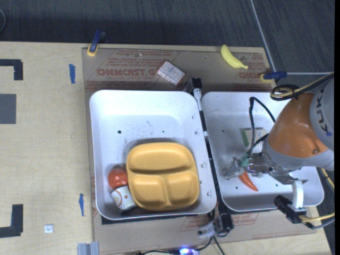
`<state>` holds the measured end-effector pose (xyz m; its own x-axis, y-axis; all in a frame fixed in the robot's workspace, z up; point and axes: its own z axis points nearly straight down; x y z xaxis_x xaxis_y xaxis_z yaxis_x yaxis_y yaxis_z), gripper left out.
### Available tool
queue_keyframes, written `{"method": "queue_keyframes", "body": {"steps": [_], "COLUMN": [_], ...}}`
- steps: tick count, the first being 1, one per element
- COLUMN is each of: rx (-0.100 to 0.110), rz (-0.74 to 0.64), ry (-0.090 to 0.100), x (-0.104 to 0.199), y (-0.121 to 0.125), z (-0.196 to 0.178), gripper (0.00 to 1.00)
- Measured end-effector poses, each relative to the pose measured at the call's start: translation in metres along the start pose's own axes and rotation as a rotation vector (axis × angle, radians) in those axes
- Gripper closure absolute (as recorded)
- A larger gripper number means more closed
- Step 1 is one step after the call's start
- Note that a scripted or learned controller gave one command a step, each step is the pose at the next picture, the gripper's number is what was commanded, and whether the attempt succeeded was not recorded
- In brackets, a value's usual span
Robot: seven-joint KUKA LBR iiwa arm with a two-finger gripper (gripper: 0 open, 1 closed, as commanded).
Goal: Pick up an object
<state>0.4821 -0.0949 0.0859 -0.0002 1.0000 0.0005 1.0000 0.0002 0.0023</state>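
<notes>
A grey KUKA arm with an orange band is reaching into the right bin from the right side, its gripper hanging low over the bin's floor. Whether the claw is spread or pressed together cannot be told from this angle. An orange toy carrot is lying on the floor of the right bin, just beside and slightly nearer the camera than the gripper's tip (touching or apart cannot be told). A small green-and-white item is resting farther back in the same bin, partly hidden by black cables. To the left of the right bin, the left bin is holding a yellow divided tray turned upside down, with a red-and-white toy tucked against the tray's left edge. Behind the right bin, a yellow banana is sitting on the cardboard sheet, and a small patterned card is lying farther left on it.
</notes>
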Motion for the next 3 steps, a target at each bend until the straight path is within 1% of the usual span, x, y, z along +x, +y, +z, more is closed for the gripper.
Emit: {"method": "queue_keyframes", "body": {"steps": [1,2,3], "rx": [-0.004,-0.007,0.001], "rz": [0.001,0.001,-0.001], "ry": [-0.001,-0.002,0.0], "x": [0.0,0.0,0.07], "y": [0.001,0.002,0.028], "z": [-0.01,-0.02,-0.099], "gripper": [1.0,1.0,1.0]}}
